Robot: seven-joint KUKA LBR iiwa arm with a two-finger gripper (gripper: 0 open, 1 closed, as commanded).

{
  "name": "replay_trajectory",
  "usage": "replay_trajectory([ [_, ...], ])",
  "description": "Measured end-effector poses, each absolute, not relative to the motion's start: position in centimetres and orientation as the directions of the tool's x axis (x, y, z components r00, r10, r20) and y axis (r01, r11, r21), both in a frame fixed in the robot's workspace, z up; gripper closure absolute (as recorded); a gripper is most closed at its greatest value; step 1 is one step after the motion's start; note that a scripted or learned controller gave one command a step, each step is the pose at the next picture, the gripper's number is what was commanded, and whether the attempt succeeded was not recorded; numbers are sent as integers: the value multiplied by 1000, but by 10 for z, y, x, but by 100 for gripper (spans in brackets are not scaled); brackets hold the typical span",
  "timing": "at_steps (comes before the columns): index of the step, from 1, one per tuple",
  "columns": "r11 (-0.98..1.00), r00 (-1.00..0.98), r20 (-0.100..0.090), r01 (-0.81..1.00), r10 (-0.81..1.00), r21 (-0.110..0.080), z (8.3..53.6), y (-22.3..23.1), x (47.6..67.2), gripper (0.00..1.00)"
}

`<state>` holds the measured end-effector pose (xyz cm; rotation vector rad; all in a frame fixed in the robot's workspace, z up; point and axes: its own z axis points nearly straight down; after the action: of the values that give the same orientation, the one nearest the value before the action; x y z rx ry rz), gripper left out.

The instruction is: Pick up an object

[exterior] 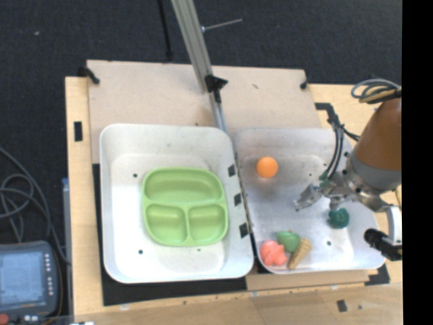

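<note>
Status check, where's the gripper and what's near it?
Gripper low over right bin. Dark green toy beside it, not held. Orange ball apart, unblocked.

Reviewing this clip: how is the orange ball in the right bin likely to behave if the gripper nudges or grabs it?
The orange ball looks round and smooth, so a nudge would probably send it rolling. It sits alone on the bare floor of the right bin, so nothing nearby would stop it. It may squirt out of a pinch.
</note>
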<state>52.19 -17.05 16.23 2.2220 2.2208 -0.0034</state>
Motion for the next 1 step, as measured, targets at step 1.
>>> replay_trajectory([
  [1,-1,1,0,1000,1000,-5,101,-165,519,0],
])
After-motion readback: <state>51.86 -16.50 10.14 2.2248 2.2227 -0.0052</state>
